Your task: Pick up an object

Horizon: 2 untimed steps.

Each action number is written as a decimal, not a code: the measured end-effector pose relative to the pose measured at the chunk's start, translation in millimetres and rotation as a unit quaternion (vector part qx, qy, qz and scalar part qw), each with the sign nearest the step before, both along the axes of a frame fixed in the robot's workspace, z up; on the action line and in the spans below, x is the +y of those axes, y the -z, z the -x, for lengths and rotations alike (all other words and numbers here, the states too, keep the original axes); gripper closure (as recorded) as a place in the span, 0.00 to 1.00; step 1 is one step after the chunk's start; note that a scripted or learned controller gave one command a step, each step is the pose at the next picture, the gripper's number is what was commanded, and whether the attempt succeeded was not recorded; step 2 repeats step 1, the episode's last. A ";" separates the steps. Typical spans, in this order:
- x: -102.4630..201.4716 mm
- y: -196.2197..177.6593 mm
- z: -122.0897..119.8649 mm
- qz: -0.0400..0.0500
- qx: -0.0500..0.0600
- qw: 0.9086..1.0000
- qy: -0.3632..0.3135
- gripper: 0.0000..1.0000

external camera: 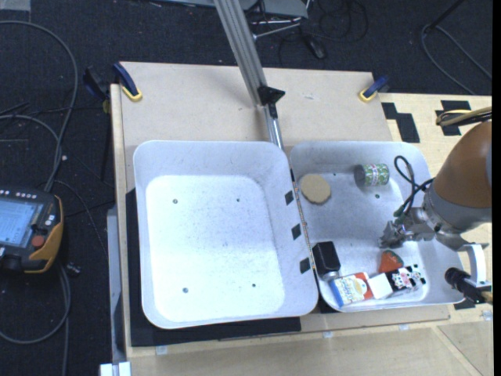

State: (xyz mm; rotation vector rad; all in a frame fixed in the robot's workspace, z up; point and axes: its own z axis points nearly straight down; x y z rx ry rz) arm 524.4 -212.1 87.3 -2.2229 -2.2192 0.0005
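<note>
Where the grey arm with its orange band reaches in from the right, its gripper hangs low over the right bin, close to that bin's right edge and a little below its middle. Whether anything sits between the gripper's tips cannot be made out at this size.

Just below the gripper lies a small red-orange object, so near that I cannot say whether they touch. Beside it, in the bin's lower right corner, rests a small black-and-white patterned item, and left of that a flat carton printed in blue, orange and white lies along the bottom edge. A black block sits against the bin's left edge, just above the carton. Nearer the top edge, a round tan disc lies towards the left, and a small greenish can lies on its side towards the right, well apart from the disc.

The left bin adjoins the right one on the wooden bench.
</note>
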 end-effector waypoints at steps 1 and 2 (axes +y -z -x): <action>0.2 -3.2 -1.7 0.001 -0.002 1.000 -0.001 0.00; 0.2 -3.2 -1.7 0.001 -0.002 1.000 -0.001 0.00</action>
